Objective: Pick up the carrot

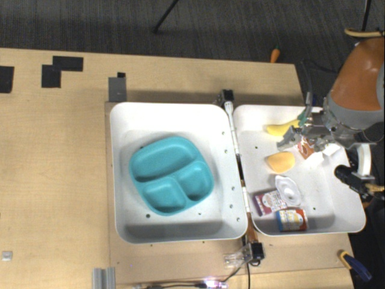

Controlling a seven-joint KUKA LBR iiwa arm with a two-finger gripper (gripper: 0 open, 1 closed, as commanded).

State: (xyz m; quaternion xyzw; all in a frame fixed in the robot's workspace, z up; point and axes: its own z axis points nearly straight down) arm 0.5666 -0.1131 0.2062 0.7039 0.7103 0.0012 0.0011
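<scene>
Insp. note, camera view: the arm enters from the right, and the gripper [305, 136] is low over the upper part of the right bin [337, 224]. Gripper state: cannot tell, since the wrist hardware blocks the working end and no grasp can be confirmed. The carrot [306, 150] reads as a small orange-red piece lying in the right bin directly under/against the gripper, near the bin's mid-right, just right of the yellow-orange lump [281, 161] and below-right of the banana [280, 128]. Most of the carrot is hidden, so orientation is unclear. Handling, as a judgement: prob. a toy/plastic veg, so light and stiff, w/ a smooth tapered skin that could squirt out of a pinch. Best taken across the thicker mid-section, square to its long axis, not at the thin tip. It sits on a slick bin floor, so a glancing contact may push it rather than catch it. Risk: the neighbours are near but not touching, as far as can be seen. Count: bins 2. The left bin [120, 161] holds 1 teal plate [171, 174] w/ 3 compartments. Right bin: carrot 1, banana 1, yellow-orange lump 1, white cup [287, 190] 1, purple pack [263, 202] 1, can [292, 220] 1, making 6 items in that bin.
</scene>
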